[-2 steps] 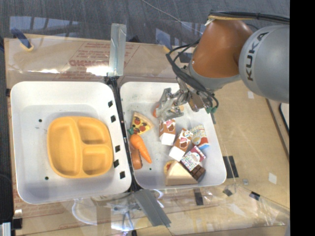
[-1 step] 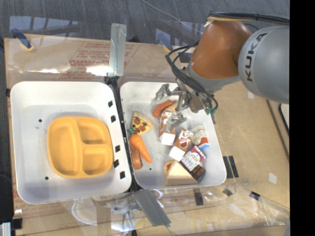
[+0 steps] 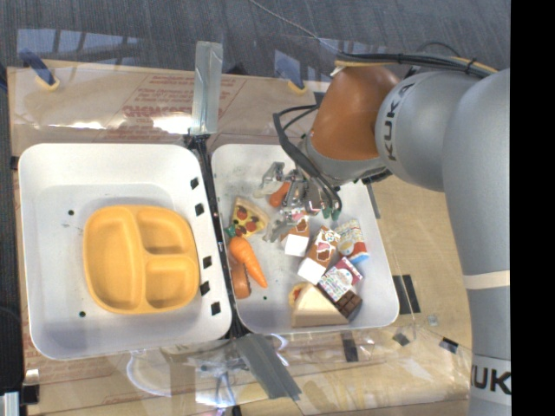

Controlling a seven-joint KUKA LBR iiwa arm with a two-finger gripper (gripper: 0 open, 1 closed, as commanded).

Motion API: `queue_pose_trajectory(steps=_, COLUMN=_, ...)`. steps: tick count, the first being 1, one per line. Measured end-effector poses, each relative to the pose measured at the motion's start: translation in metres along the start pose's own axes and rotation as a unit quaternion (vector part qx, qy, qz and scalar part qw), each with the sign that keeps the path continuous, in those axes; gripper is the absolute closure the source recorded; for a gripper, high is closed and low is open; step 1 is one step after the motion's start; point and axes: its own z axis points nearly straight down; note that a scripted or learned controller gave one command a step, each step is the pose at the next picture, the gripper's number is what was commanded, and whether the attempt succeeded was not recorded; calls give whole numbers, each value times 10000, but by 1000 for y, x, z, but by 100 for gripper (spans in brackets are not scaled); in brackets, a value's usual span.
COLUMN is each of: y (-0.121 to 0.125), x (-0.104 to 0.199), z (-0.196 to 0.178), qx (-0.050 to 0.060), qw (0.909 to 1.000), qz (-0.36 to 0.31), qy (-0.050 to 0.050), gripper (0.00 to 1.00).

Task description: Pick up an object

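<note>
Grey metal and an orange band make up the arm [image 3: 416, 120], which is seen reaching in from the right and bending down over the right bin [image 3: 381, 306]. Beneath it, a cardboard-brown tabletop [image 3: 95, 94] is covered with clear sheeting and strips of tape. Two shallow white bins are set side by side on it, their inner rims touching along a dark seam. The left bin [image 3: 52, 172] is occupied by a yellow divided tray [image 3: 139, 256], which lies flat near its middle.

The right bin is crowded with small toy foods. A tan wedge [image 3: 314, 306] is placed at the near edge, with a dark chocolate bar [image 3: 342, 300] leaning against it and a pink-labelled packet [image 3: 341, 276] just above. An orange carrot [image 3: 248, 261] is laid at a slant near the left wall, beside a brown sausage-like piece [image 3: 239, 282]. A pizza slice [image 3: 247, 217] is found just above the carrot. Two small white blocks [image 3: 297, 245] sit near the middle, close to a small can [image 3: 351, 235].

The gripper [image 3: 299, 199] is lowered among the objects in the upper middle of the right bin, next to a red piece [image 3: 277, 196]. Whether its fingers are apart or together cannot be told, since they are lost in the clutter
</note>
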Motion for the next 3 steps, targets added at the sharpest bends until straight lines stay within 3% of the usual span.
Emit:
queue_pose_trajectory(steps=1, y=1, x=-2, z=-12, qx=1, qw=10000, qz=-26, qy=-25, gripper=100)
queue_pose_trajectory(steps=2, y=40, x=-15, z=-89, qx=3, qw=9989, qz=458, qy=-57, gripper=100)
queue_pose_trajectory(steps=3, y=39, x=59, z=-86, qx=3, qw=9940, qz=1090, qy=-21, gripper=100)
